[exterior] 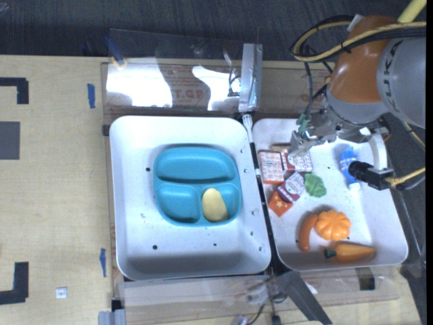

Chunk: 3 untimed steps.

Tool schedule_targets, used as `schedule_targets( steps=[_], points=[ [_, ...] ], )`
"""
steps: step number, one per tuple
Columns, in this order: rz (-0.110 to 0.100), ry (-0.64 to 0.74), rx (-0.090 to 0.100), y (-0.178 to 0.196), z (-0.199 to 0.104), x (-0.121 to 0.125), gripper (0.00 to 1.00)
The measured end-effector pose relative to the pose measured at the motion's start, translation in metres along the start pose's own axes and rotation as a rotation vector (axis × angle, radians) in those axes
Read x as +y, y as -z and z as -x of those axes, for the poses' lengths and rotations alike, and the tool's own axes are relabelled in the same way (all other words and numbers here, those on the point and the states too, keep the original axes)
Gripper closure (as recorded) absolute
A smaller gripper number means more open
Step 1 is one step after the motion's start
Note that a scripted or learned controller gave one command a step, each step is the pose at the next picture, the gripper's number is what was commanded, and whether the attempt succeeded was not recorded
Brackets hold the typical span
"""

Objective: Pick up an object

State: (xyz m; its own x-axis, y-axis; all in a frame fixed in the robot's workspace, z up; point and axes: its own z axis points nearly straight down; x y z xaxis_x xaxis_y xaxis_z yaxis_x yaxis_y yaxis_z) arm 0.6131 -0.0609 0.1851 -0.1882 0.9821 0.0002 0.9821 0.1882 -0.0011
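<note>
Locate the claw in the right bin, near its far-left corner, directly above the packets. You cannot tell from this view how the claw is set, and nothing shows in its grip.

Note the candidate objects in the right bin. The packets lie just below the claw, toward the near rim. The green piece sits just beside them. The pumpkin, sausage and carrot lie well apart from the claw, at the near side. The carrot's long axis runs left to right.

The left bin holds a blue tray with a lemon in one compartment.

Judge the packets the nearest target: a short descent probably reaches them.
</note>
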Motion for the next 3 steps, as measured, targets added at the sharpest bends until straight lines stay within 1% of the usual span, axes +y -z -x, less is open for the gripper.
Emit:
schedule_targets(
  steps=[1,2,3],
  points=[
    [0.022,-0.05,-0.007,-0.082,0.07,-0.01,1.0],
    [0.006,-0.229,-0.004,-0.097,0.167,-0.004,1.0],
    [0.01,-0.407,-0.002,0.017,0.106,0.001,1.0]
  ],
)
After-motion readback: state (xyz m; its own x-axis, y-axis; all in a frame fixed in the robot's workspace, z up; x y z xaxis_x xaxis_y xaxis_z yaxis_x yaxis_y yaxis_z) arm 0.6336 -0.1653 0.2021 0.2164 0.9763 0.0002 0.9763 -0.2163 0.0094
